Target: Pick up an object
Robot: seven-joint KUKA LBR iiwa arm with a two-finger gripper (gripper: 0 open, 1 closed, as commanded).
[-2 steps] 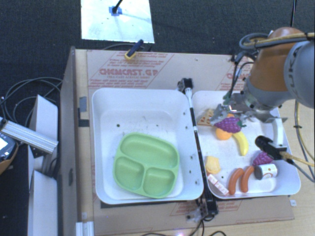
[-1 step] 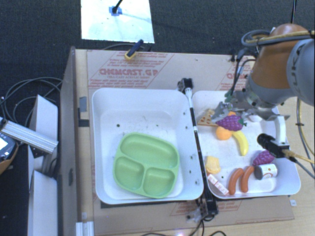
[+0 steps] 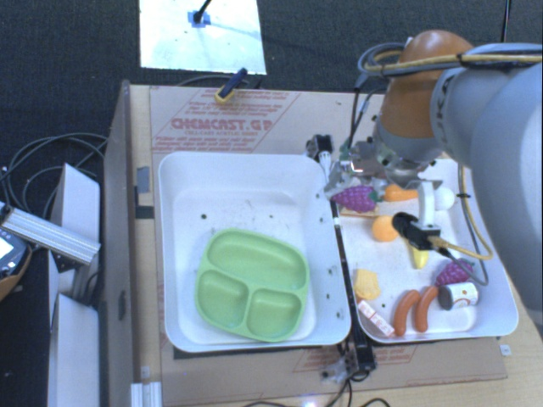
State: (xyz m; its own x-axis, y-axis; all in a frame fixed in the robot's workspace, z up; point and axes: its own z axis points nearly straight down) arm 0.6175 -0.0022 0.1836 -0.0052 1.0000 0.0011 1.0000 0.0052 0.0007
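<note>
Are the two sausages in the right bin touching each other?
Apart. The camera view shows the left sausage and the right sausage lying side by side near the front of the right bin, with a thin strip of white floor between them.

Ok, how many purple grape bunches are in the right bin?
2. One grape bunch lies at the bin's upper left, just under the tool; the other grape bunch sits lower right, beside the small white cup. The arm may hide more.
</note>
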